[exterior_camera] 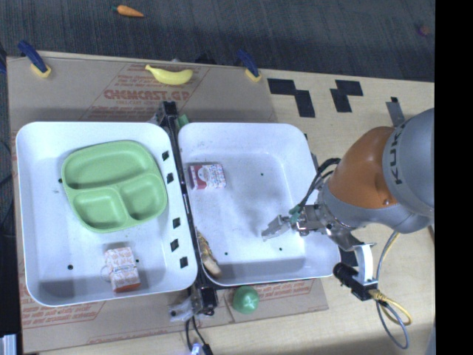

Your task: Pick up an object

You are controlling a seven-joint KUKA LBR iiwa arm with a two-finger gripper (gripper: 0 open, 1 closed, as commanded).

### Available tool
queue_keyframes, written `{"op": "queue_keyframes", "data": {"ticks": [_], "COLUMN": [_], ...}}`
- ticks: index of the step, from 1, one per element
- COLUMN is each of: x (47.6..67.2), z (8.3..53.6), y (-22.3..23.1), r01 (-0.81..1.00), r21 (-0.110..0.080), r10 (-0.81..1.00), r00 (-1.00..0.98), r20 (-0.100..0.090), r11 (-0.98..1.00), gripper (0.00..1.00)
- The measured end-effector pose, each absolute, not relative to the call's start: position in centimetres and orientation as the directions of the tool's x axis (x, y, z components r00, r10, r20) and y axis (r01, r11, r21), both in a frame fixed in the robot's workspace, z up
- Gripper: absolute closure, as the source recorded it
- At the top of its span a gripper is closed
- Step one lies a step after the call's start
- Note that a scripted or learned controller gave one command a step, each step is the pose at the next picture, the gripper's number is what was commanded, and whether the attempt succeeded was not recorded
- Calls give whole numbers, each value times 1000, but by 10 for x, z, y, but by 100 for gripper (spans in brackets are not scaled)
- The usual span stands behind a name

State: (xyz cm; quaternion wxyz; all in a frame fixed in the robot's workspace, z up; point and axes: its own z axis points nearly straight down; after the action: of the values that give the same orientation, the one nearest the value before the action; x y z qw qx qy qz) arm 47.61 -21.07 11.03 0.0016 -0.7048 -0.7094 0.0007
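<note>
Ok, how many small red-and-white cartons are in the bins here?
2. One small carton lies in the right bin, near its upper-left corner. The other carton sits in the left bin, just below the green divided tray. None looks hidden.

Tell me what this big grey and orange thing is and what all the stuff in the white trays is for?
It's a robot arm, seen by a camera looking down from above. At its end is a claw for grabbing things; it sits low in the right bin, with nothing seen between its fingers. That bin also has a small red-and-white carton. The left bin holds a green divided plate and another little carton. Outside the bins are a toy banana and a green ball. The robot's job is to pick something up.
</note>
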Motion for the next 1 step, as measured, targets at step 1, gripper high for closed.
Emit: {"op": "queue_keyframes", "data": {"ticks": [1], "x": [540], "z": [92], "y": [-210], "r01": [1000], "r21": [-3], "r10": [1000], "r00": [-8], "r20": [0], "r11": [8], "gripper": [0]}}
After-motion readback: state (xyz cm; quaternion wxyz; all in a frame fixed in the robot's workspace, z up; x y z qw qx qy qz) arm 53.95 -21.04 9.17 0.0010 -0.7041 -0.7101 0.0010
